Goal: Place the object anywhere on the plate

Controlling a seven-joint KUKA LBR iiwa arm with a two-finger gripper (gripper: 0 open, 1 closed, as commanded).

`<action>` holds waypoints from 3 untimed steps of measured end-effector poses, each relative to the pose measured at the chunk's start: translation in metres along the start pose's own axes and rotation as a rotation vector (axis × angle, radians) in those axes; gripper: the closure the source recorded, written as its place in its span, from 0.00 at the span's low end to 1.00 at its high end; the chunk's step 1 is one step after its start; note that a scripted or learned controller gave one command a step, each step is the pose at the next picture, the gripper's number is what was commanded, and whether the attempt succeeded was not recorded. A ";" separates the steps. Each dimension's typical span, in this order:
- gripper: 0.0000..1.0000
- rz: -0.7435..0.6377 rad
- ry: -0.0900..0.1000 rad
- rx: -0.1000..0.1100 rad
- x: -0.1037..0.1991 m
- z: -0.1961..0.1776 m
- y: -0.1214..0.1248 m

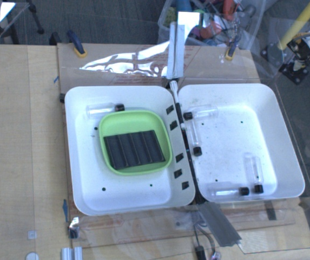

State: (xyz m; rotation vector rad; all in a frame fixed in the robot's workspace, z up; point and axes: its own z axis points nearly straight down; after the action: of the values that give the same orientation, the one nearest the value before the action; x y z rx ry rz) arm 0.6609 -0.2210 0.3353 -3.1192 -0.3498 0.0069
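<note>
A green square plate point(135, 122) lies in the left white bin point(84, 188). On the plate rests a black ribbed rectangular object point(133, 149), lying flat and slightly tilted, covering most of the plate's middle.
The right white bin point(284, 145) holds several clear tubes with black caps point(250, 169) along its left wall and front right corner. Another clear tube point(103, 110) lies behind the plate in the left bin. Black clips point(178, 158) line the divider between the bins. Clutter sits beyond the bench.
</note>
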 end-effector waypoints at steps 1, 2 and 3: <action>0.00 0.000 0.000 0.000 0.000 0.000 0.000; 0.00 0.000 0.000 0.000 0.000 0.000 0.000; 0.00 0.000 0.000 0.000 0.000 0.000 0.000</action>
State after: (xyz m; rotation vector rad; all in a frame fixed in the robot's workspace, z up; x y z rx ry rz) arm 0.6609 -0.2210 0.3353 -3.1192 -0.3498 0.0069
